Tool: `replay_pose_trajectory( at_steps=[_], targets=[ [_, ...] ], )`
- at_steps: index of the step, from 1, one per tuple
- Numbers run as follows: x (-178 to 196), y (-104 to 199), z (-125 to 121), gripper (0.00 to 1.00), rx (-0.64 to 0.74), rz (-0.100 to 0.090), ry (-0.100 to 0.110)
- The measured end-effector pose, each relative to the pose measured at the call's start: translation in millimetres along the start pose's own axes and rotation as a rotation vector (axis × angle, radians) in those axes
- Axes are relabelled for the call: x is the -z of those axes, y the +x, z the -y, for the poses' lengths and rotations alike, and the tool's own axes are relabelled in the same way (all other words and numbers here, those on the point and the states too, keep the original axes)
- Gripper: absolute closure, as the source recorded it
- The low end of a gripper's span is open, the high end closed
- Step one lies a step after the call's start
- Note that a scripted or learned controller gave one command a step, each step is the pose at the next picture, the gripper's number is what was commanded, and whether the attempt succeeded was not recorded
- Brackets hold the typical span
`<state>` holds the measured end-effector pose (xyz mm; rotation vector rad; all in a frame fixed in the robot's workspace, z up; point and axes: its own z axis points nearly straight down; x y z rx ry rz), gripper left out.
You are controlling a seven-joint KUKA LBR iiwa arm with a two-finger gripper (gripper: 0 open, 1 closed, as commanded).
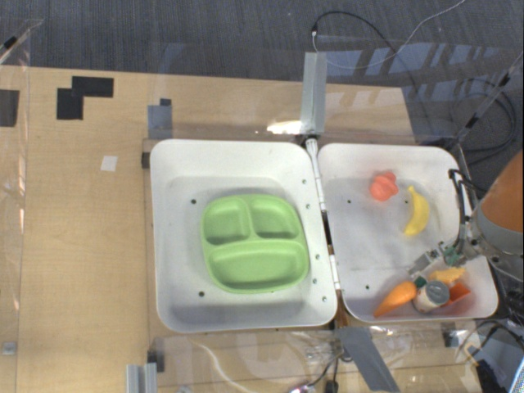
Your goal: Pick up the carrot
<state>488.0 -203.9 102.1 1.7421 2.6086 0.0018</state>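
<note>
I'm lining the gripper [442, 258] over the carrot [395, 298] in the right bin's [360, 244] near corner; can't tell jaw state; avoiding neighbouring toys.

Grey arm at right edge, claw [440, 258] low, prob. angled left

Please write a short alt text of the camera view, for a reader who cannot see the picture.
The grey arm's two-finger gripper hovers at the near right corner of the right white bin, just above an orange toy carrot lying among other small toys. A yellow toy banana lies further back, and the left white bin holds a green divided plate.
</note>
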Motion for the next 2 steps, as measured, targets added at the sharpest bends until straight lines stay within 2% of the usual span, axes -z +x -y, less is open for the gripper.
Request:
replay_pose_trajectory(
  at_steps=[1,2],
  targets=[
    [-9,26,-25,0.0,0.471,0.012,-0.011],
    [-11,61,-29,0.0,-0.003,0.008,-0.01]
  ],
)
